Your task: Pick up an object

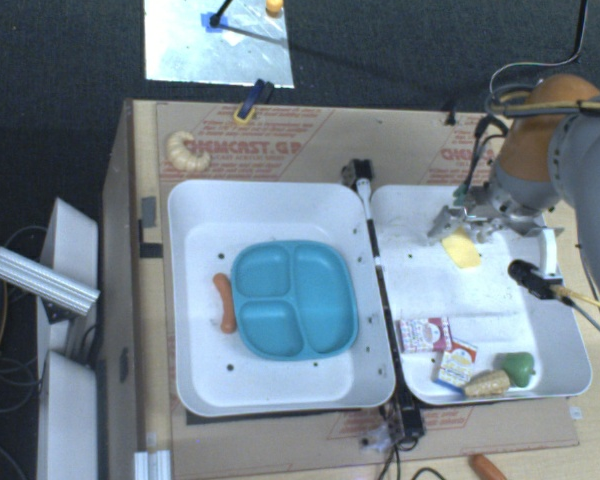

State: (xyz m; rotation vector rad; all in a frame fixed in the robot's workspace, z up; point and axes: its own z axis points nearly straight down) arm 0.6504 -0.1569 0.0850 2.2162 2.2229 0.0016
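Pincer above yellow block, long axis running upper-left to lower-right.

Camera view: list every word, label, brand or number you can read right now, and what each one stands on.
"CHEMCAST GP", red print, partly hidden, on the brown cardboard sheet behind the left white bin.
More red print on the same cardboard behind the right white bin: too broken up to read.
Red and white printed packet in the right bin: print too small to read.
Small blue and yellow carton beside it: too blurred to read.
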